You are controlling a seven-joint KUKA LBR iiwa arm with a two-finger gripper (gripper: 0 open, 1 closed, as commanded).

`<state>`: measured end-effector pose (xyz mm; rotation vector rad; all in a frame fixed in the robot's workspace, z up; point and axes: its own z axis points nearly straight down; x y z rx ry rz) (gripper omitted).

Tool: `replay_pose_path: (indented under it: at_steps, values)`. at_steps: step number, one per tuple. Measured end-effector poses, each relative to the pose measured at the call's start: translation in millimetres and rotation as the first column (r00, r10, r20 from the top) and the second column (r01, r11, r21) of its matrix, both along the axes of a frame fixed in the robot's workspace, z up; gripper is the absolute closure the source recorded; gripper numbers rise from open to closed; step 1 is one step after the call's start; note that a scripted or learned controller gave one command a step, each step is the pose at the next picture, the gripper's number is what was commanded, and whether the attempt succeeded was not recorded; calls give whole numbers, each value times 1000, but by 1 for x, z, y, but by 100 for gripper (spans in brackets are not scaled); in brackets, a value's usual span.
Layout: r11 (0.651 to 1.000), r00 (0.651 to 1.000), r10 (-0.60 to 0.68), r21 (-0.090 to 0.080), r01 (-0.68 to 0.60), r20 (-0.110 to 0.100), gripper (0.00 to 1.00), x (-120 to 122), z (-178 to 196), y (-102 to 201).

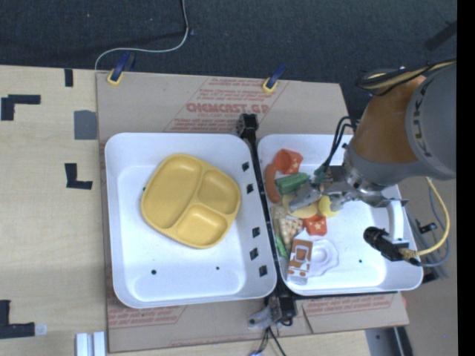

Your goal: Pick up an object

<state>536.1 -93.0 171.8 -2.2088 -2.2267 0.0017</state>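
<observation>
Camera view puts the pincer (312, 196) low among the cluttered objects (293, 199) in the right bin (371, 269); its grip state I cannot tell, so nothing looks lifted yet.

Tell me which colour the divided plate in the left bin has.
The divided plate is plain yellow, as the camera view shows clearly.
</observation>
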Motion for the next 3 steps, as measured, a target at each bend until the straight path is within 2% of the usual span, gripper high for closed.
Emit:
replay_pose_path:
  at_steps: [1, 2, 3]
  values:
    - [1000, 1000, -10, -4, 10, 6, 0, 4, -91, -37]
    - [1000, 1000, -7, -4, 7, 7, 100, 5, -76, -36]
    - [1000, 1000, 6, 0, -6, 19, 100, 43, 55, 71]
